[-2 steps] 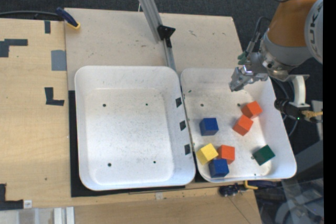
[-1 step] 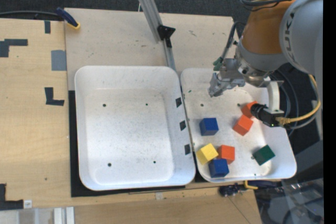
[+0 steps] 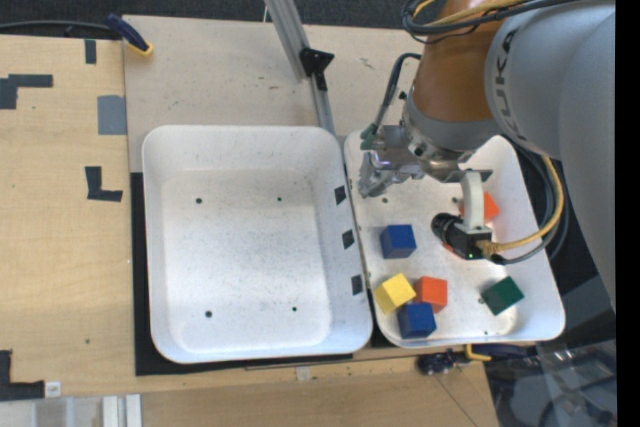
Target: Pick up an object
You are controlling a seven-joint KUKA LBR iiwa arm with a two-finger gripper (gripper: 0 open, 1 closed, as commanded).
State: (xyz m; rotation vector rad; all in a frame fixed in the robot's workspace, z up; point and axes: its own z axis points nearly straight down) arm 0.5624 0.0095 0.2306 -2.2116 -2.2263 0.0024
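In the right bin (image 3: 530, 315) lie several small blocks. A blue cube (image 3: 398, 240) sits near the bin's middle left. A yellow cube (image 3: 395, 291), an orange cube (image 3: 433, 291) and a second blue cube (image 3: 417, 319) cluster at the front. A green cube (image 3: 502, 295) lies at the front right. Part of an orange block (image 3: 490, 207) peeks out beside the arm. My gripper (image 3: 376, 177) hangs over the bin's back left corner, up and to the left of the first blue cube and apart from it. I see no block in it.
The left bin (image 3: 240, 245) adjoins the right one, their rims meeting near black clips (image 3: 347, 237). A slanted metal pole (image 3: 285, 10) rises behind the bins. The arm's black cable fitting (image 3: 455, 233) hangs over the right bin's middle.
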